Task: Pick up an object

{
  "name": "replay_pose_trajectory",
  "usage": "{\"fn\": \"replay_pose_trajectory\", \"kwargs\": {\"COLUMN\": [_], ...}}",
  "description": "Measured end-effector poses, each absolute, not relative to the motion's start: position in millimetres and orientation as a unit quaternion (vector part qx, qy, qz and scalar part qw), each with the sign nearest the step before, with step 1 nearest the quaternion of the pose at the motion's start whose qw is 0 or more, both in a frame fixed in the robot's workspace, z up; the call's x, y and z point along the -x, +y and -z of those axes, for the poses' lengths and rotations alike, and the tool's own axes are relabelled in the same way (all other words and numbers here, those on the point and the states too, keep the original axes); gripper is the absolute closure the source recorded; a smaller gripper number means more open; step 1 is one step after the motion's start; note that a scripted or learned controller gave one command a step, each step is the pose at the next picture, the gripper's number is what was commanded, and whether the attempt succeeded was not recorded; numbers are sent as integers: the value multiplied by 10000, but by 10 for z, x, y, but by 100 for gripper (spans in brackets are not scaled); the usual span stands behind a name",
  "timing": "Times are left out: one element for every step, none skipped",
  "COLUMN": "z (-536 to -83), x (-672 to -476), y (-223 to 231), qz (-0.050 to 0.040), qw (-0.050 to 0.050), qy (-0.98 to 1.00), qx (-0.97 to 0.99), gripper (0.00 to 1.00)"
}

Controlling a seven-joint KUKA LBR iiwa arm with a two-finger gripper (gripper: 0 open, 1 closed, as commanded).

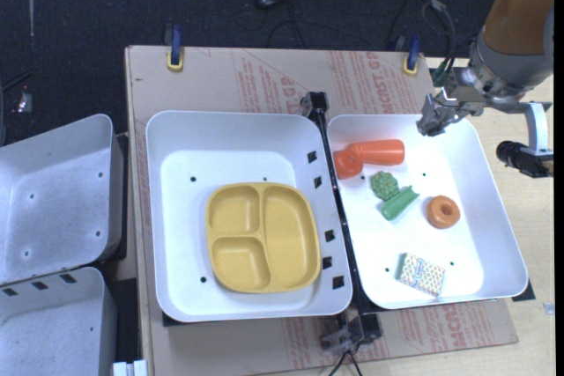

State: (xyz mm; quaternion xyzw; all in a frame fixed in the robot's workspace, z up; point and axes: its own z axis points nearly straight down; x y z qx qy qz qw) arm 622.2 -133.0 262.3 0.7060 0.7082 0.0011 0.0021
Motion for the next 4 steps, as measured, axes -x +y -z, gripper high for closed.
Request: {"fn": "replay_pose_trajectory", "kwargs": {"z": [-2640,-2553,-2588,-2446], "x": [-6086,-5862,-5642,-5471], "y": [-742,-155,308,726], "qz": [-3,10,4,11], "qw": [-12,-14,-15,-13], "qy": [7099,7093,7098,7095], "qx": [-7043,-7049,-7044,-7048], "gripper": [100,100,100,100]}}
